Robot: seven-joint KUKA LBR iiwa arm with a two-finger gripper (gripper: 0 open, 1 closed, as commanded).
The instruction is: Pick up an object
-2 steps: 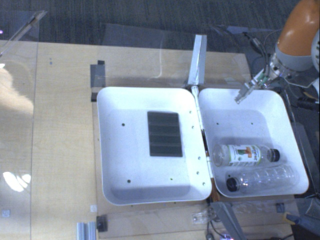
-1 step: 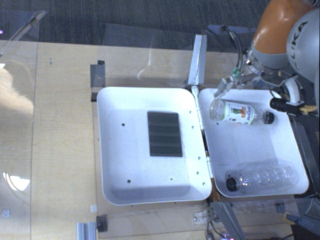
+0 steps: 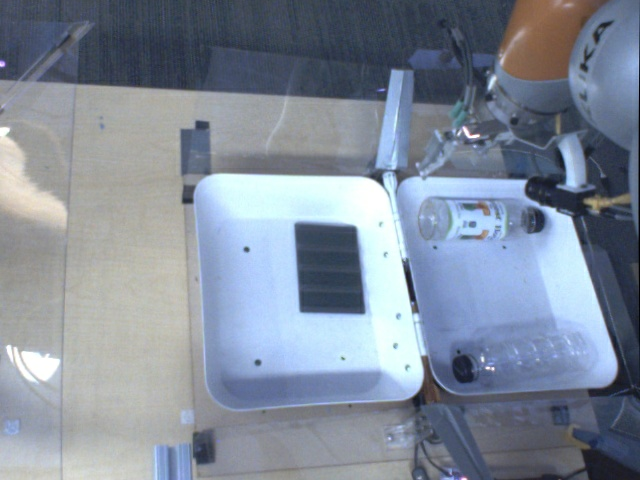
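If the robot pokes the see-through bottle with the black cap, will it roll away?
Probably. The clear bottle lies on its side on the right bin's smooth floor, so it may roll. It looks empty, likely light. Its thin ribbed plastic might squash when squeezed.

bins (image 3: 300, 193): white plastic, smooth, slight gloss
dark pad (image 3: 329, 268): matt, ribbed
bottles (image 3: 478, 220): clear plastic, glossy
bench (image 3: 110, 268): pale wood
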